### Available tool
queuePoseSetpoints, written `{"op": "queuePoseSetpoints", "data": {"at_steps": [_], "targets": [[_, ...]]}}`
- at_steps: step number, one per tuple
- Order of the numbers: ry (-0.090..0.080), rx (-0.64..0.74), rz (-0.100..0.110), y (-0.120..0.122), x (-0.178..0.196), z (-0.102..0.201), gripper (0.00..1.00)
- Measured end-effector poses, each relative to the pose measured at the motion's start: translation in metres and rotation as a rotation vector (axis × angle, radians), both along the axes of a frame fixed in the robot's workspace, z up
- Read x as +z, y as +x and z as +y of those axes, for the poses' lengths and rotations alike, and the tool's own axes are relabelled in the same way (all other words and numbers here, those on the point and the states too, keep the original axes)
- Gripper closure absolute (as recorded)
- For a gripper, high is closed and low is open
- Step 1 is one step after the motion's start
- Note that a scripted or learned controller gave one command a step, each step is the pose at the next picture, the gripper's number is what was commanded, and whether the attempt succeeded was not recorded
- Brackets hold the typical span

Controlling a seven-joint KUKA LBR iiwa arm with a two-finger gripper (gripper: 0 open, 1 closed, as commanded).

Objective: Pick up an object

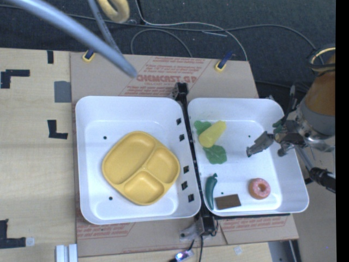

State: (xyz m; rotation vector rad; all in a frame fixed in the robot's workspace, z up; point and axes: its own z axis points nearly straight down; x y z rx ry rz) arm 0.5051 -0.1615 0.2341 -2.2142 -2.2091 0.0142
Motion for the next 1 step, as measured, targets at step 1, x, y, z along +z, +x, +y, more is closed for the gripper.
{"op": "queuePoseSetpoints", "data": {"at_steps": [1], "targets": [[-0.002,0.004,-0.010,0.0024,0.0052,0.0004,0.00]]}}
